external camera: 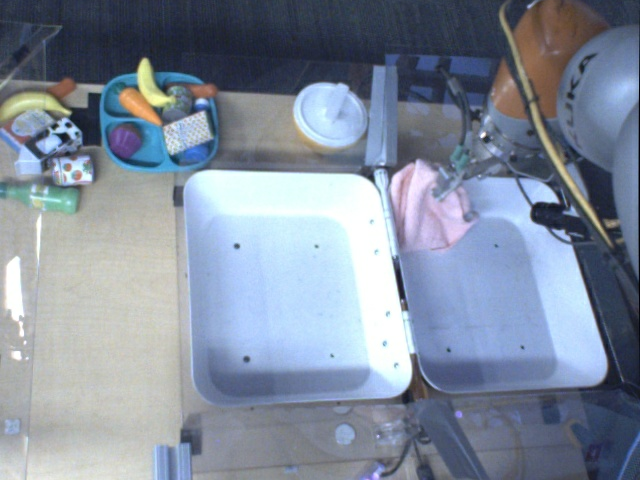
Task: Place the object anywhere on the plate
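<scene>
A crumpled pink cloth [425, 213] lies in the back left corner of the right bin [520, 308], bunched up against the wall between the two bins. My gripper [446, 184] reaches in from the right and its tip sits on the cloth's upper right edge, touching it. The blue sectioned plate [150, 160] stands on the bench far to the left, beyond the left bin, and holds a toy banana, a carrot and several other small items.
The left bin [290, 288] lies between the cloth and the plate. A white and yellow lidded bowl [330, 116] stands behind it. More toys [45, 133] are scattered at the bench's left edge. A metal post [379, 118] rises between the bins at the back.
</scene>
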{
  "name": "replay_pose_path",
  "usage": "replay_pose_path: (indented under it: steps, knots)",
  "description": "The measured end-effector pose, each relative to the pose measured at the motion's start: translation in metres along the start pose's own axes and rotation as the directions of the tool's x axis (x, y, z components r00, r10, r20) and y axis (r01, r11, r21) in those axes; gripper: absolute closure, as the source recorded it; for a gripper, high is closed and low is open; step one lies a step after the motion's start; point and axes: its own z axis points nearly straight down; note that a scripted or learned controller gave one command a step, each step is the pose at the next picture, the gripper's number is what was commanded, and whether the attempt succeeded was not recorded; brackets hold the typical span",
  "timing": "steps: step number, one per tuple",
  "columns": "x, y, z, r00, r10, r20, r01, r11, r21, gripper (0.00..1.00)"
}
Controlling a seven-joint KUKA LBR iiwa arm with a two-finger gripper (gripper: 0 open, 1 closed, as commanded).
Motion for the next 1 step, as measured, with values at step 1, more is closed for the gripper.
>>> replay_pose_path:
  steps: [1]
  knots:
    - [0.0008, 0.0026, -0.0401, 1.0, -0.006, 0.0, 0.006, 1.0, 0.0, 1.0]
